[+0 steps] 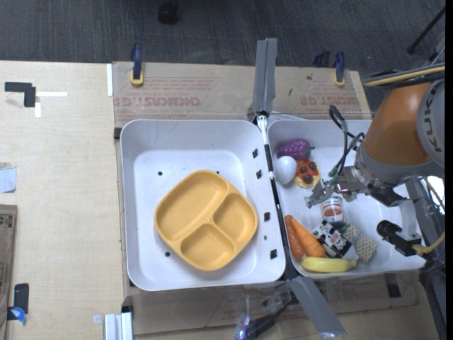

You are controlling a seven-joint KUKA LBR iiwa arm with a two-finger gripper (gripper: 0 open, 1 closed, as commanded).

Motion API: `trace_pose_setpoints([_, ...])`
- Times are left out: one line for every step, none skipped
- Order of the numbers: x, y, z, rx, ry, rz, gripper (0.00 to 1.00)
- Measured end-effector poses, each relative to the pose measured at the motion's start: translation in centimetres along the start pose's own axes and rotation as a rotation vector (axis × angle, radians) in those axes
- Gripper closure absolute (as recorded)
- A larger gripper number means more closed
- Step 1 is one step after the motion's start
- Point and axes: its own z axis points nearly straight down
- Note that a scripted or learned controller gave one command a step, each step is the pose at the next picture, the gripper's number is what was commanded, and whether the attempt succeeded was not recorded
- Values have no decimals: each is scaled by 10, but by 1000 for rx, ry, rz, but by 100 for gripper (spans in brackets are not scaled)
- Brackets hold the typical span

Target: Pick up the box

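One box (pixel 334 239) partly hidden, tool (pixel 322 193) above.

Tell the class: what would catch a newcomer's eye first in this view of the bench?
The yellow divided plate lying in the left bin stands out most. Next comes the arm's orange band at the right, above the right bin, where the gripper hangs over small items: carrot, banana and patterned box.
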Motion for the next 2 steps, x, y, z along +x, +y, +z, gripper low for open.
trace_pose_setpoints([-25, -52, 33, -8, -2, -164, 0])
trace_pose_setpoints([-19, 23, -11, -3, -1, 3, 0])
